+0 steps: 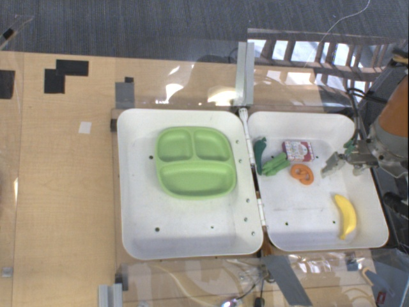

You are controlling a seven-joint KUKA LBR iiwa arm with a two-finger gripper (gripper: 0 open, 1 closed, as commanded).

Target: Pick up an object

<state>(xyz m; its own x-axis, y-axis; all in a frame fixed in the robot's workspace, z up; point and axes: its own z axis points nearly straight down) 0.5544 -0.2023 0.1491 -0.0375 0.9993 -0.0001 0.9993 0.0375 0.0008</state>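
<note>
The right bin (319, 123) holds several small items. A yellow banana (346, 215) lies near its front right corner. An orange pretzel-shaped toy (303, 173) sits in the middle, with a pink and white packet (298, 149) just behind it. Green pieces (271, 160) lie by the bin's left wall. My gripper (339, 157) hangs over the right side of this bin, to the right of the orange toy and behind the banana. It is open with nothing between its fingers.
The left bin (137, 229) bears a green divided plate (193, 162). A metal divider post (245, 69) stands behind the seam between the bins. The arm's orange band (396, 117) is at the right edge.
</note>
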